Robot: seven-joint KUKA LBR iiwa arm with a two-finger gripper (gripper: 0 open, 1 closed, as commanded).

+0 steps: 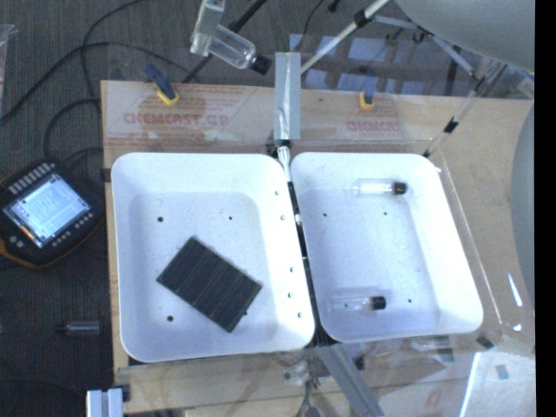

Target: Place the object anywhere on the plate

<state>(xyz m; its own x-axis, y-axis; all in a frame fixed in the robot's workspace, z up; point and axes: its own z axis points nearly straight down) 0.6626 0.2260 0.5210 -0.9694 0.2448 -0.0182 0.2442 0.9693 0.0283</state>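
A: Where does the gripper [228, 26] sit?

B: High over the bench's far edge, above the left bin [130, 259] and beyond it. A clear vial with a dark cap [233, 47] is between its fingers, lying at a slant, cap end toward the lower right. The fingers are closed on the vial's body.

A: And the plate?

B: The dark ribbed plate [209, 283] lies flat in the left bin, turned at an angle, toward the bin's near side. It bears nothing.

A: What is in the other bin?

B: Two more clear vials. One [380, 187] lies near the far wall of the right bin [456, 259], the other [358, 303] near the close wall. Both lie on their sides, well apart.

A: So which step is this?

B: I judge it the carry: the pick looks done, the placing not yet begun. The vial is well away from the plate.

A: What does the next move want?

B: Travel toward the near side of the left bin until the vial hangs over the plate, then a descent and release low. A round vial may roll off the ribs if dropped from height.
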